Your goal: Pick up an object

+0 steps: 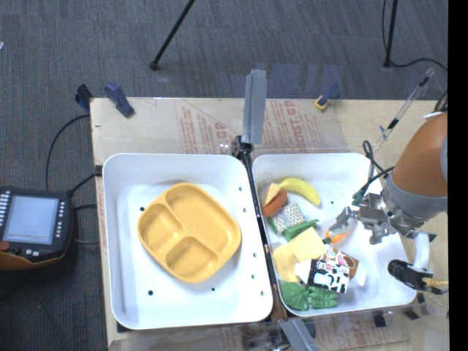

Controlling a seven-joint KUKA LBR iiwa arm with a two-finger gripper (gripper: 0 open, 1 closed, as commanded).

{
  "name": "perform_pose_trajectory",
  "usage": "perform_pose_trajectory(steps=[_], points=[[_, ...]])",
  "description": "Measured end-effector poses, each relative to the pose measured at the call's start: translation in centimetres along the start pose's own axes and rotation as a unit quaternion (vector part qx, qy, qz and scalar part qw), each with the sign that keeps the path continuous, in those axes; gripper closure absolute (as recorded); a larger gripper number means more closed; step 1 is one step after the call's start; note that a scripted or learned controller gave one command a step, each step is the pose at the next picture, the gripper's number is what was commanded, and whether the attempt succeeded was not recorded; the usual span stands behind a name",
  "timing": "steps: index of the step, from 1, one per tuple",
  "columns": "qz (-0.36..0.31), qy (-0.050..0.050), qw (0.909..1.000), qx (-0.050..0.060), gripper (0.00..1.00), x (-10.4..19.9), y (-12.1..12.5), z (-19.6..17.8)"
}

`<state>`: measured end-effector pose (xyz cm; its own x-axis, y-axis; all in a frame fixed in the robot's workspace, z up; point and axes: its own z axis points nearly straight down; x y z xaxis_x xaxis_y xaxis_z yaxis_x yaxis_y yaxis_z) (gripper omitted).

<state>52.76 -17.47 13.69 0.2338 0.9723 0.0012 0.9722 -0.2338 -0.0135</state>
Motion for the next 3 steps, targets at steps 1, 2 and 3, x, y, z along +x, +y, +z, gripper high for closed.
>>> perform_pose_trajectory(steps=[1, 2, 3], points=[[-0.033, 0.000, 0.9994, -0.002, 0.00, -0.4, 2.4, 5.2], [-0.031, 0.001, 0.9995, -0.002, 1.00, -0.5, 2.4, 4.2], [-0.086, 0.000, 0.9963, -0.009, 1.00, 8.3, 1.3, -5.3]])
